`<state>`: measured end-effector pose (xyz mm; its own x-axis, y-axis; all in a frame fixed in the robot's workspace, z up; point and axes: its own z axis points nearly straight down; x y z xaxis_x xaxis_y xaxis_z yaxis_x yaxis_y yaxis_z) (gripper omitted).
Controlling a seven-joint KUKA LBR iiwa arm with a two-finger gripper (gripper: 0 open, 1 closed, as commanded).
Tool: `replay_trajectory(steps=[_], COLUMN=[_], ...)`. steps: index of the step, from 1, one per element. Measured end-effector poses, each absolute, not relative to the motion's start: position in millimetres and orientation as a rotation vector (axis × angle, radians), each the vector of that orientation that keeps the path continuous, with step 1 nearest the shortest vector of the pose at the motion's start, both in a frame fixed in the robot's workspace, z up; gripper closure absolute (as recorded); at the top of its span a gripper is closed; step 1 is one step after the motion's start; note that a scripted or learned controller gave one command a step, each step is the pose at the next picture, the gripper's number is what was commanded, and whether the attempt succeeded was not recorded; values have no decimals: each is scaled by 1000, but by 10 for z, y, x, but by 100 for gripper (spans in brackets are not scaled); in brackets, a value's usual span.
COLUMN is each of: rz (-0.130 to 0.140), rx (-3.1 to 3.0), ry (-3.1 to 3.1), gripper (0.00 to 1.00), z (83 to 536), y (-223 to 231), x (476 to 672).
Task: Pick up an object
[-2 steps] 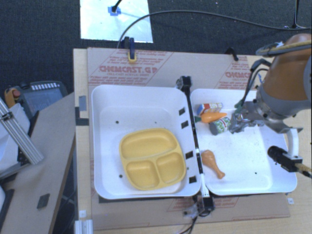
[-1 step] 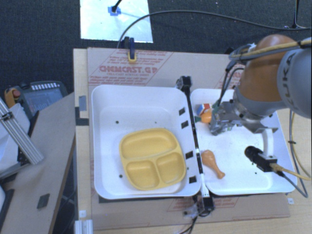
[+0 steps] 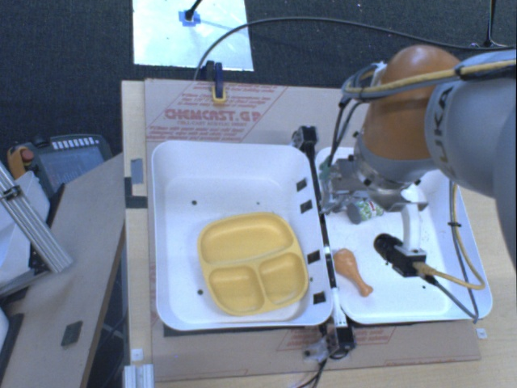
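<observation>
While my arm [image 3: 464, 136] reached in from the right, my pincer [image 3: 349, 192] hung low over the right bin [image 3: 462, 299], to the right of the yellow tray [image 3: 250, 261] and somewhat farther back than it. My own wrist covered the pincer from above, so I could not tell whether it stood wide or narrow, nor whether anything sat in it.

Two things lay in that bin for the taking. A small greenish object [image 3: 366, 211], too blurred to name, lay just below the pincer, right of the yellow tray's far corner; whether it touched the pincer I could not tell. An orange drumstick [image 3: 353, 270] lay on the bin floor just right of the yellow tray, level with the tray's near compartments. Its thick end pointed up-left and its thin end down-right. It lay apart from the pincer and apart from the greenish object.

The yellow tray itself, with one long compartment and two small ones, rested tilted in the left bin [image 3: 234, 156], toward its near right corner.
</observation>
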<state>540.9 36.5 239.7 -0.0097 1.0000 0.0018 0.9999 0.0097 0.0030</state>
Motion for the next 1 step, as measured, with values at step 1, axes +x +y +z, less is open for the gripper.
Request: replay_trajectory(steps=[1], rz=[3], rx=[2212], ry=[2232], gripper=[100], z=[2222], y=[866], x=[5524])
